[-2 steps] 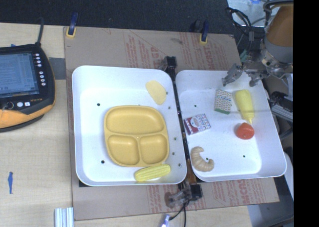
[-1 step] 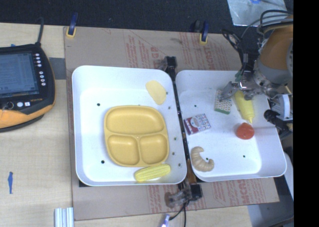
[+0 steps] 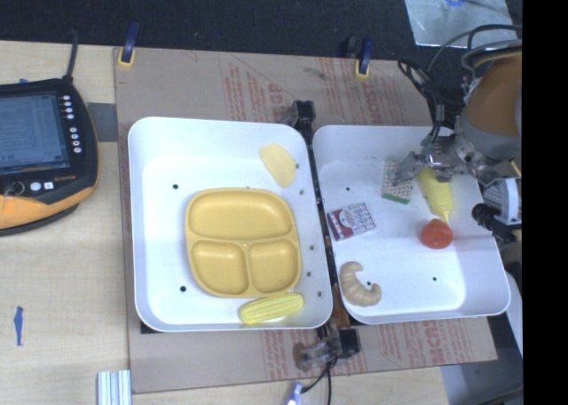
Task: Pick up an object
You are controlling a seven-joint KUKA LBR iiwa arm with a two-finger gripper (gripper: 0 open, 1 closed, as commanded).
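Observation:
My gripper [image 3: 433, 162] hangs low over the back of the right bin [image 3: 399, 301], reaching in from the right. Its tip is right at the upper end of a yellow bottle-shaped toy [image 3: 438, 199]; I cannot make out whether it touches it. A small speckled green-grey pad [image 3: 397, 185] lies just left of the gripper. A red tomato [image 3: 436, 234] sits below the yellow toy. A red-and-white packet [image 3: 351, 220] lies near the bin's left wall, and a croissant [image 3: 359, 283] rests at its front left.
The left bin [image 3: 155, 217] holds a yellow divided plate [image 3: 241, 241], a pale yellow oval piece [image 3: 278, 164] behind it and a corn cob [image 3: 271, 308] in front. A tablet-like pendant [image 3: 40, 150] lies at the far left of the bench.

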